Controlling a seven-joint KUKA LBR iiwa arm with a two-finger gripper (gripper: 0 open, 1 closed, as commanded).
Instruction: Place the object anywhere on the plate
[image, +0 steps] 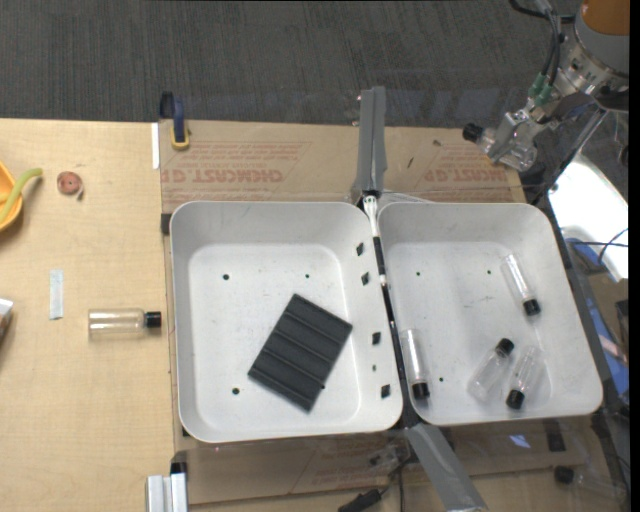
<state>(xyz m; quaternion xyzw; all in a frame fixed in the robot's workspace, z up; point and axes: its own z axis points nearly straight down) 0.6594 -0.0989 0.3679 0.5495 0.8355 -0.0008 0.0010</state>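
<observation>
Two white bins: left bin (190, 300) and right bin (560, 300), each speckled with small black dots. In the left bin, a dark grey, almost black plate (300, 352) ribbed with parallel grooves. In the right bin, four clear vials with black caps (521, 285) (415, 365) (490, 370) (521, 380). At left of the frame, a pale wood-toned tabletop (80, 400) carrying another clear, black-capped vial (124, 320), a yellow-orange object with a green strip (12, 195) at the edge, and a small reddish-brown disc (68, 183). Behind the bins, brown cardboard (270, 165) printed with red lettering. Upper right of the frame, the silvery-grey tool (515, 140) beneath the arm's orange band (605, 15).
</observation>
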